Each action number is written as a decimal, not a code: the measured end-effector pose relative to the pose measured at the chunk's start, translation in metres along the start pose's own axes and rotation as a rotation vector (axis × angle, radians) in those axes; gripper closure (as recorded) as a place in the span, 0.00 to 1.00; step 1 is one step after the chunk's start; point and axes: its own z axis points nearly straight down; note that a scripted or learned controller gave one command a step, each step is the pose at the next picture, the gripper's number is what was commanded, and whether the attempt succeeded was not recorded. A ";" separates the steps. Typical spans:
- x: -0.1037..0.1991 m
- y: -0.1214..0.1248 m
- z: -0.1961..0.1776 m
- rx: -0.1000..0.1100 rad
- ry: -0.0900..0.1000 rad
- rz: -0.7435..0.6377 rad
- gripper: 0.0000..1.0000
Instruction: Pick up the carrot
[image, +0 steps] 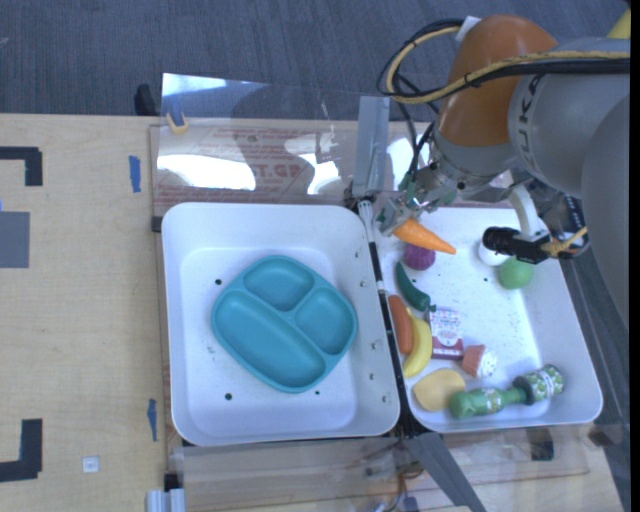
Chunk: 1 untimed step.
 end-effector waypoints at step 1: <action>0.001 -0.012 0.000 0.003 0.002 0.078 1.00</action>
